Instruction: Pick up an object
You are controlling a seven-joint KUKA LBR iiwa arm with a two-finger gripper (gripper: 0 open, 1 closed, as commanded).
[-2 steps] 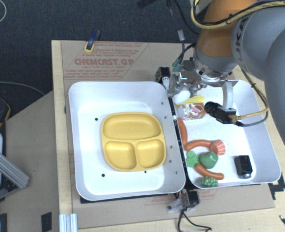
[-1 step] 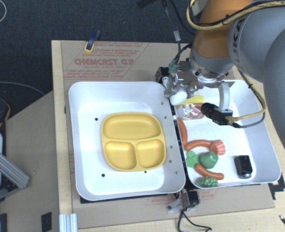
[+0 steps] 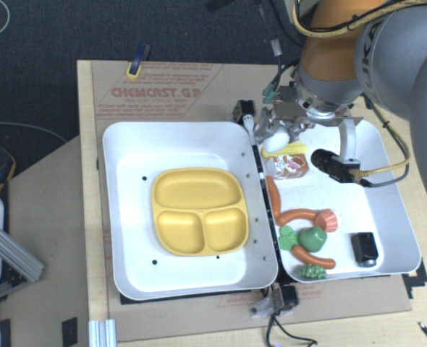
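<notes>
The grey arm with the orange band [image 3: 358, 35] reaches in from the right and bends down over the far left corner of the right shallow white bin [image 3: 394, 194]. The left shallow white bin [image 3: 127, 215] holds a yellow plastic tray with three compartments [image 3: 199, 210], which lies flat in its middle.

The pincer [image 3: 280, 132] stands low at that corner, just above a small white and yellow object [image 3: 282, 148] that lies against the wall between the two bins. Whether the pincer is open or closed I cannot tell, because the wrist covers it from above. I see nothing lifted, so I judge that the pick is not yet done.

The other small things lie in the right bin: a reddish packet [image 3: 289, 166] just below the white and yellow object, two long orange sausages [image 3: 300, 216] nearer the front, a green toy vegetable [image 3: 311, 238] beside them, and a small black block [image 3: 364, 248] near the right front corner. Closing and lifting are left to do.
</notes>
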